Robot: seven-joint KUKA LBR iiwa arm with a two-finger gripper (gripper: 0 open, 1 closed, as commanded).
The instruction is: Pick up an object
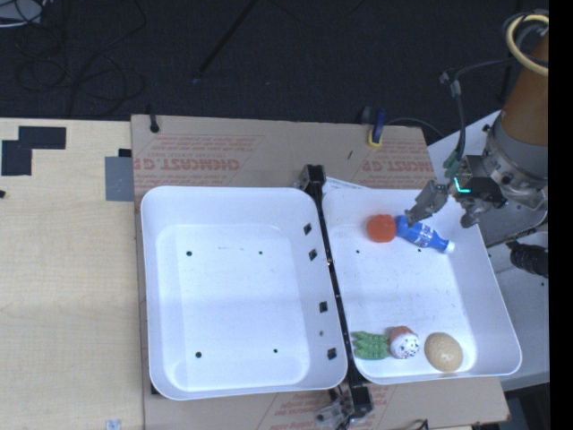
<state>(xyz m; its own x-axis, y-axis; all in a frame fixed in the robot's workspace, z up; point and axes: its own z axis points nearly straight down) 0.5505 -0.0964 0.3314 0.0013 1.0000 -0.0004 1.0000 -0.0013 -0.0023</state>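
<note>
Where the right bin meets its far wall, a blue bottle lies on its side, its pale end pointing toward the bin's right rim. An orange ball sits just beside it on the left, close enough that contact between the two cannot be settled from this angle. Along the near wall of the same bin three further items lie in a row: a green leafy toy, a white ball with red marks pressed against it, and a tan egg-shaped object just to the right.

The gripper hangs over the far right part of that bin, directly above the bottle's upper end. One dark finger slants down toward the bottle; whether the tool is spread or closed cannot be told from this view, and nothing is visibly held. The grey wrist, with a small teal light, extends back to the right, where the orange band of the arm rises toward the upper corner.

The left bin stands alongside, separated from the right one by a black divider bar. Both bins rest on a brown cardboard sheet printed with red lettering. A pale wooden bench surface lies to the left.
</note>
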